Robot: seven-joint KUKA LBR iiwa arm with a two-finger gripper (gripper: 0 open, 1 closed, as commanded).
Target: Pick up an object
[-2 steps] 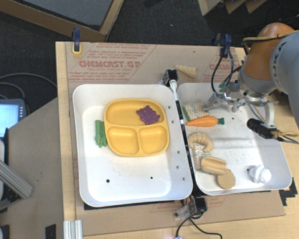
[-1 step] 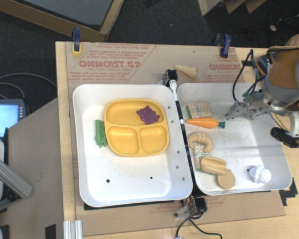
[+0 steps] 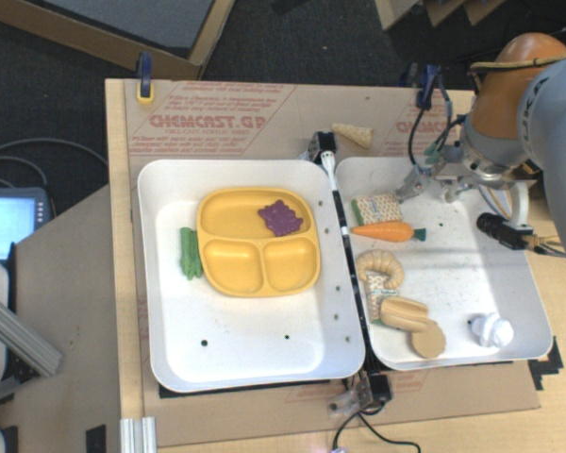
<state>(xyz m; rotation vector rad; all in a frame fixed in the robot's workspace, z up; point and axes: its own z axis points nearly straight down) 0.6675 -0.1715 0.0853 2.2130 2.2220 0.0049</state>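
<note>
We see the scene evenly and fairly brightly lit, with diffuse light from above. The two white bins, left bin (image 3: 170, 281) and right bin (image 3: 509, 291), read bright but not blown out; mild glare sits on the curved rims. Shadows are soft and short: a faint one lies under the arm (image 3: 509, 111), just below the gripper (image 3: 432, 189) on the right bin's floor, and thin ones hug the yellow tray (image 3: 228, 253) well to the gripper's left. The dark floor beyond the bench (image 3: 226, 121) loses detail. A monitor (image 3: 9, 229) far left of the gripper glows blue-white, overexposed. Focus is slightly soft overall, with visible compression grain. Straight edges show little distortion.
</note>
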